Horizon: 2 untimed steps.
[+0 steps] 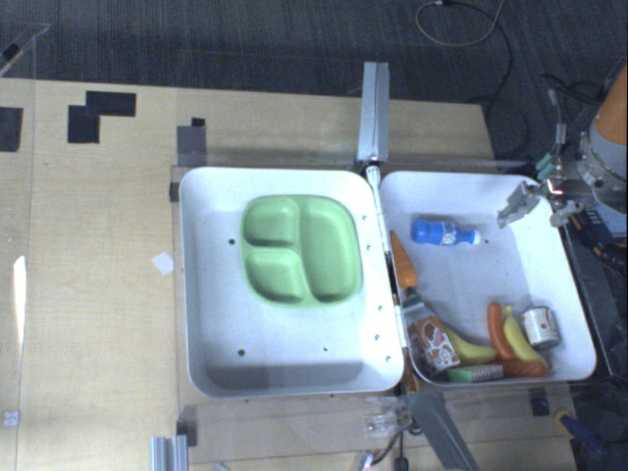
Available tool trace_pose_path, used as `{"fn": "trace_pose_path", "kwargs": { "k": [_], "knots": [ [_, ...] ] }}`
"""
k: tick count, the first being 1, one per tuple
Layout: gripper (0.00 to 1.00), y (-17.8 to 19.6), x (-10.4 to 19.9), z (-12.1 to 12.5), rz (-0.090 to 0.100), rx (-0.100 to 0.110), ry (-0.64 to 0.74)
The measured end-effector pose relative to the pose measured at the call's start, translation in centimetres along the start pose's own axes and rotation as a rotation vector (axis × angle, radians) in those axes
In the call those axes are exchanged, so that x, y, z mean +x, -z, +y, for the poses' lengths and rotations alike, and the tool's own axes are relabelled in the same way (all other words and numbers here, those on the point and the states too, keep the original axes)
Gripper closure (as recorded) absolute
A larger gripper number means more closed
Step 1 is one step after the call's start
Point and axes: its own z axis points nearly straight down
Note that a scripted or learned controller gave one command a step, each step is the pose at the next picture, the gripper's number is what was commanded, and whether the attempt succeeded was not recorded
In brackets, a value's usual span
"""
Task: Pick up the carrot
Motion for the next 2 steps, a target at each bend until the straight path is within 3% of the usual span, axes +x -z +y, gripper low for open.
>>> {"fn": "trace_pose_path", "kwargs": {
  "k": [1, 2],
  "knots": [
    [0.0, -15.9, 1.2, -2.7, 0.001, -0.008, -0.358],
    [1.0, -14.8, 1.4, -2.3, 0.005, -0.012, -0.354]
  ]
}}
